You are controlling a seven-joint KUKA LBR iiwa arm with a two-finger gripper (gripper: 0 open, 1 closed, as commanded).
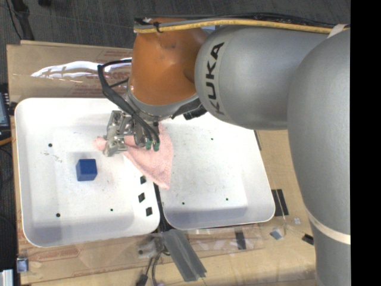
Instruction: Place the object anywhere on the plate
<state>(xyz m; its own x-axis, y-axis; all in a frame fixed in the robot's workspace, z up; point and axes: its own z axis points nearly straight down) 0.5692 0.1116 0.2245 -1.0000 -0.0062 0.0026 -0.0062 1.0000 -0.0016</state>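
My jaws point(122, 137) over the ridge between bins — grip state unclear. Pink cloth point(156, 157) drapes beneath; blue cube point(86, 169) sits in left bin point(36, 136).

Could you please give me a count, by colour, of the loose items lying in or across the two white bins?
Blue: 1, the blue block in the left bin.
Pink: 1, the pink cloth draped across both bins' shared edge, under the gripper.
Total: 2
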